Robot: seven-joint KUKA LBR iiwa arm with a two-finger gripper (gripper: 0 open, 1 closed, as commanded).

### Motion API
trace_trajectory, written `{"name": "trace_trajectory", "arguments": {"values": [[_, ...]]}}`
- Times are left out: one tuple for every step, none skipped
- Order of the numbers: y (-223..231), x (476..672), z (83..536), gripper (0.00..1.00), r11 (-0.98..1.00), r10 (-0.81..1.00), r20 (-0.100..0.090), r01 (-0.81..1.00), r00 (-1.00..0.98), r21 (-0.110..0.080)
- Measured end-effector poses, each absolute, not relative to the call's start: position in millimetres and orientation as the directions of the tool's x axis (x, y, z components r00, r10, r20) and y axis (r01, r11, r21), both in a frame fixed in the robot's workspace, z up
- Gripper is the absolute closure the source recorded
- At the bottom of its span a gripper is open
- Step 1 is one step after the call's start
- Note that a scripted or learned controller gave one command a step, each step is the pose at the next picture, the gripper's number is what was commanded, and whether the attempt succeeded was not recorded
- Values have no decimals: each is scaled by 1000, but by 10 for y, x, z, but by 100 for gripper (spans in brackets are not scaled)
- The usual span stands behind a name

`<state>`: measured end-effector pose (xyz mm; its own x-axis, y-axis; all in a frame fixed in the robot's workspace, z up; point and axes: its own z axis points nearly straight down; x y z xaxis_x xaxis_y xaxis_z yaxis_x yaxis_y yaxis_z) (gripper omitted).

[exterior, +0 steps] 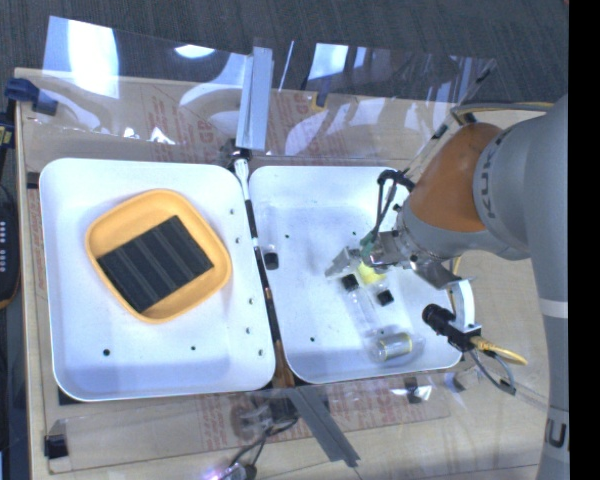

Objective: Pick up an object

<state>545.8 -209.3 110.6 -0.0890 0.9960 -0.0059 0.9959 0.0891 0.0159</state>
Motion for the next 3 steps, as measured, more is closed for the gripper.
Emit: {"name": "trace_trajectory", "arguments": {"values": [[-2094, 5453, 1190, 100, 95, 995, -7, 995, -95, 12], [-2093, 5454, 1191, 0, 95, 995, -7, 995, -95, 12], [-2097, 5040, 918, 0, 167, 986, 2, 986, -167, -2]]}}
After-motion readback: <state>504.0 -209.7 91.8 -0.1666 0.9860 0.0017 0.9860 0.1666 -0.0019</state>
